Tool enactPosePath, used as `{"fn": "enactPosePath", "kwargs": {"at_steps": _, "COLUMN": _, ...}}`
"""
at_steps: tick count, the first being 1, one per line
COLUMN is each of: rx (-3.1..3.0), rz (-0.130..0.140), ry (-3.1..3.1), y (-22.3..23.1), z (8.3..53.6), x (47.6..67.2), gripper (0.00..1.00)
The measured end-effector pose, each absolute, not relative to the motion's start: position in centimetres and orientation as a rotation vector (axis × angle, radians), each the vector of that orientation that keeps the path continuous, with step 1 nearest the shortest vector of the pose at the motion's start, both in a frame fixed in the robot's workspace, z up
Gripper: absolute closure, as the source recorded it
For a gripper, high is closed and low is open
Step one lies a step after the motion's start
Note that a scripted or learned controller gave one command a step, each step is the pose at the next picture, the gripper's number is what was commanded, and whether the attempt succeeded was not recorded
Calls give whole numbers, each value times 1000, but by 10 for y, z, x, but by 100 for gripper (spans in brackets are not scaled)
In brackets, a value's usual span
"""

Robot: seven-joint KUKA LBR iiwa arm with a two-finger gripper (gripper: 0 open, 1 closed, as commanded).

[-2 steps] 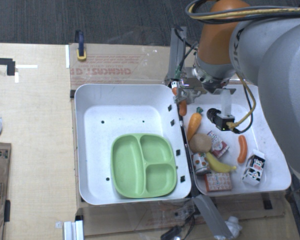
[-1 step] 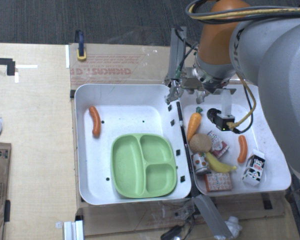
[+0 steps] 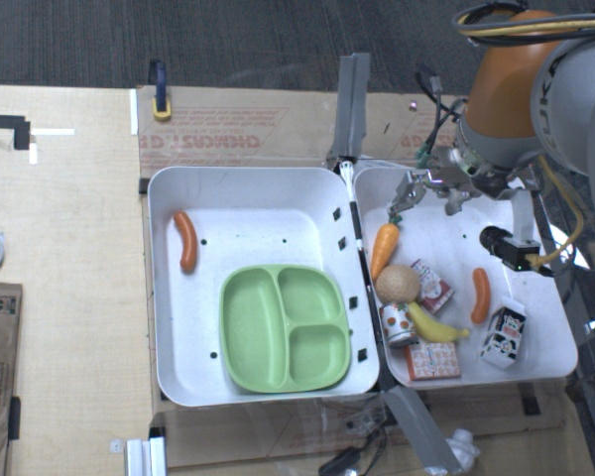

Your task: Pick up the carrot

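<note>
Carrot (image 3: 383,247) (right bin), gripper (image 3: 405,198) above

Bare bin floor (image 3: 446,236) right of the carrot (image 3: 382,250); kiwi (image 3: 398,284) at its lower end, divider wall (image 3: 354,236) alongside.

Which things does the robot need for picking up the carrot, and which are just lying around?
Needed:
carrot, at the left edge of the right bin
pincer, just above it

Lying around:
green plate
two sausages
banana
kiwi
can
little cartons
</note>
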State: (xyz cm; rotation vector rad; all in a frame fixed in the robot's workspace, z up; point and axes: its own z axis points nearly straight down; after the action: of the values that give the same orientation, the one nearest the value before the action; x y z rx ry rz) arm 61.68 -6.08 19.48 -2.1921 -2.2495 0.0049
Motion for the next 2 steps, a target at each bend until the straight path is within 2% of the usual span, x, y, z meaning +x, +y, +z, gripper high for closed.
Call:
{"fn": "enactPosePath", "kwargs": {"at_steps": 1, "rx": -2175, "rz": 4, "ry": -2266, "y": -107, "z": 125, "x": 604, "gripper": 0}}
{"fn": "enactPosePath", "kwargs": {"at_steps": 2, "rx": -2281, "rz": 2, "ry": -2162, "y": -108, "z": 188, "x": 624, "gripper": 0}}
